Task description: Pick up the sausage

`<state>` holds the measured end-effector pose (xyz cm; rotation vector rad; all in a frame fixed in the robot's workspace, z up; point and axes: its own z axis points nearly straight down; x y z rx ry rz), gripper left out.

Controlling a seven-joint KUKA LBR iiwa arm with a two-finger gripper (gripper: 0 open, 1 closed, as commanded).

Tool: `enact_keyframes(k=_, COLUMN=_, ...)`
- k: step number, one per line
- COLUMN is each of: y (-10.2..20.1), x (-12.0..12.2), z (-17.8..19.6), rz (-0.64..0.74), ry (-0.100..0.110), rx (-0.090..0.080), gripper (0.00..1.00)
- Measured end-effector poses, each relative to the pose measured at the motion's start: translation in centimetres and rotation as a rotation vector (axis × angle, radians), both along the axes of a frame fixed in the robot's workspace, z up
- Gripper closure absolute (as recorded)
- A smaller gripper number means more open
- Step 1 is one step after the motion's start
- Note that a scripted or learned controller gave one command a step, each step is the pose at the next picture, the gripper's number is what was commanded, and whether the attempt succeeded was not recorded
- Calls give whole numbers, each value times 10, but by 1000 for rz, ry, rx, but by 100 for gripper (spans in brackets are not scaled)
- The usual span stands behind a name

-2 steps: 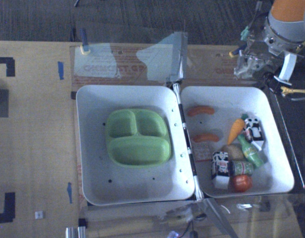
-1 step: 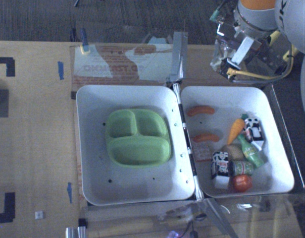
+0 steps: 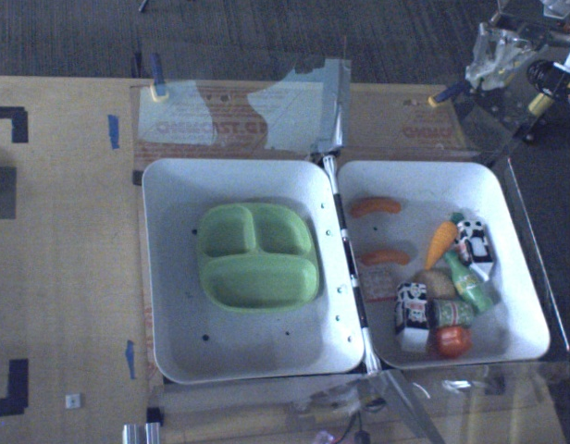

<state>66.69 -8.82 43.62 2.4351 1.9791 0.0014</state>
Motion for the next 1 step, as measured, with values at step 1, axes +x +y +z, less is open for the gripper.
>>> enact_keyframes(k=1, y=4, x=-97, z=-113, rz=217, ry=3, rx=2, gripper=100)
